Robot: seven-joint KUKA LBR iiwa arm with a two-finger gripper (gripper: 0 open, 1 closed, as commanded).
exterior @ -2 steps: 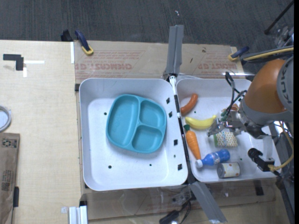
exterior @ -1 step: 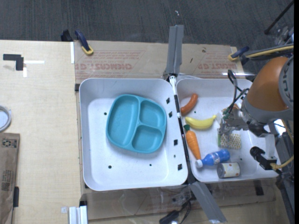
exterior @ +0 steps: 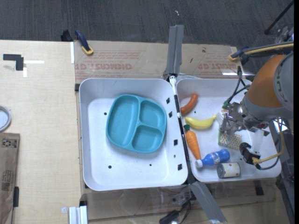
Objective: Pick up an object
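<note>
Hovering over right bin [exterior: 275, 171], your claw [exterior: 227, 127] sits beside banana [exterior: 201, 122]; finger spread impossible to tell.

On my desk [exterior: 37, 78] two bins sit side by side. In the left bin [exterior: 93, 167] I see a divided plate [exterior: 137, 123] lying about mid-bin. In the right bin [exterior: 205, 176], along its left side, a sausage [exterior: 188, 104] lies farthest, a banana [exterior: 201, 122] just nearer, then a carrot [exterior: 193, 144]. A bottle [exterior: 214, 157] lies near the front wall, with a can [exterior: 229, 170] just right of it. The pincer [exterior: 228, 129] hangs right of the banana.
</note>
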